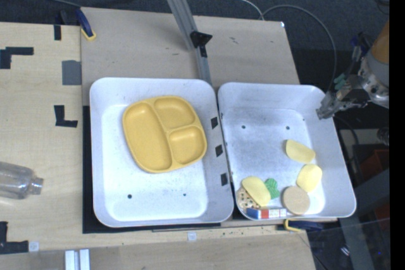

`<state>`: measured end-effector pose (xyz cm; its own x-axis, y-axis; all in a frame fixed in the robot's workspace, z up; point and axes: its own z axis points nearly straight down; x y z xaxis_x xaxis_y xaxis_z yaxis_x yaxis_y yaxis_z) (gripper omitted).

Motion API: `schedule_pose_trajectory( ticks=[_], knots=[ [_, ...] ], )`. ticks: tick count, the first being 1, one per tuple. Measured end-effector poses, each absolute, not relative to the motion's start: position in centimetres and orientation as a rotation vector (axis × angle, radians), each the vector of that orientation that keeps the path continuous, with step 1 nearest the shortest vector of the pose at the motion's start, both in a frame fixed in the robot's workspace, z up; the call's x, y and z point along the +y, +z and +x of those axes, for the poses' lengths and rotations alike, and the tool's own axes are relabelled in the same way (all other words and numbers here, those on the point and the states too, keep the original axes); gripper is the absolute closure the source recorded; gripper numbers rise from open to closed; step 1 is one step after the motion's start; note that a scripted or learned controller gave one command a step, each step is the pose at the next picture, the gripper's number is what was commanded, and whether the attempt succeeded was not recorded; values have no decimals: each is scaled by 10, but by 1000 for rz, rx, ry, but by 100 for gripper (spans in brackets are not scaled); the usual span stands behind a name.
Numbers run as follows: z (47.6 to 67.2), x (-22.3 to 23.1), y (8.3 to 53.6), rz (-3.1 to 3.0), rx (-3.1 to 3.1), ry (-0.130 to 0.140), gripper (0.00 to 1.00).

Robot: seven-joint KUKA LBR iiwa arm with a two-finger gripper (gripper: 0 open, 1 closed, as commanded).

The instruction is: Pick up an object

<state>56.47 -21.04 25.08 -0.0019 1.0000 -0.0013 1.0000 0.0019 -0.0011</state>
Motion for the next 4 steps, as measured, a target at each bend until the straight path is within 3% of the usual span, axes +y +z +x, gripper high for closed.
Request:
schedule_pose_trajectory(
  ticks=[2,3,4],
  knots=[
    [543,-196,254,2222,2221,-4,100],
    [523,-168,212,2224,2227,-6,100],
    [557,-178,227,2217,2222,1,100]
  ],
)
